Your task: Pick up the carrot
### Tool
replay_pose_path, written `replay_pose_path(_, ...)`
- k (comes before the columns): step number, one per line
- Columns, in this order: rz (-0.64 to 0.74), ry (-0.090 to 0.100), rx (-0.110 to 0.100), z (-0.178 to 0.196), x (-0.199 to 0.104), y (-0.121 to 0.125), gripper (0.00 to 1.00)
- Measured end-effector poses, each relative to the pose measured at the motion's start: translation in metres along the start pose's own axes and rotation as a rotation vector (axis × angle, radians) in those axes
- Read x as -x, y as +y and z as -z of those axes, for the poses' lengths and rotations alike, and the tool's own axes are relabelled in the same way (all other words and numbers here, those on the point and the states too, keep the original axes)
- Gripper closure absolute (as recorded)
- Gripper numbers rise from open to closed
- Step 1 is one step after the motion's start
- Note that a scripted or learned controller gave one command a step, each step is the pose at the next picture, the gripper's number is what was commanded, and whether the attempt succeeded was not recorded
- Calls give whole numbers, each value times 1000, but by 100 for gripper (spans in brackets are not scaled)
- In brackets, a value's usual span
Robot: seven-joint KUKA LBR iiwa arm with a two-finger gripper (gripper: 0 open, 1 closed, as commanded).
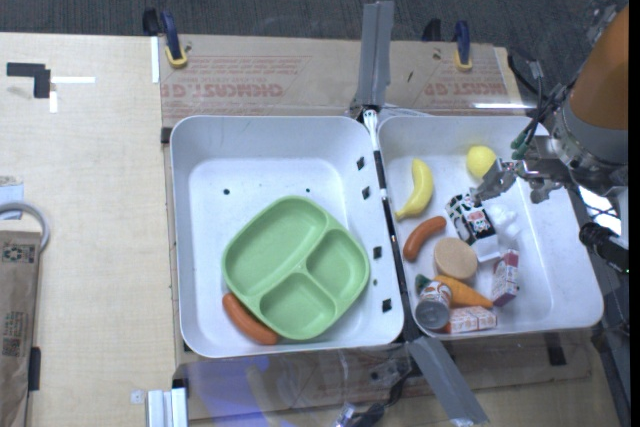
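The carrot (pixel 467 293) is a short orange taper lying in the right bin (pixel 560 315), near its front. It lies just below a tan round bun (pixel 456 260) and above a small red-and-white carton (pixel 472 320). My gripper (pixel 522 187) hangs over the right bin's back half, up and to the right of the carrot and well apart from it. It is open with nothing between its fingers. A black-and-white carton (pixel 469 216) sits just to the gripper's lower left.
The right bin also holds a banana (pixel 418 188), a lemon (pixel 481 160), a red sausage (pixel 424 236), a can (pixel 433 306) and a small carton (pixel 505 277). The left bin (pixel 200 215) holds a green divided plate (pixel 296 266) and an orange sausage (pixel 249 319).
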State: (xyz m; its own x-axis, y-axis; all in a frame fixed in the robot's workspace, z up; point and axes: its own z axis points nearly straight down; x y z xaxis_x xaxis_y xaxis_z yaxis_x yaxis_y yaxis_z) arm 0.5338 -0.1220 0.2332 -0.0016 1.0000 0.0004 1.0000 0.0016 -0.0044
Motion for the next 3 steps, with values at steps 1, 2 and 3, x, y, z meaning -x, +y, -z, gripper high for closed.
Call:
replay_pose_path(1, -275, 1, 1, -117, -15, -33, 0)
replay_pose_path(2, -524, 3, 23, -135, -17, -45, 0)
replay_pose_path(3, -300, -5, 16, -136, -18, -53, 0)
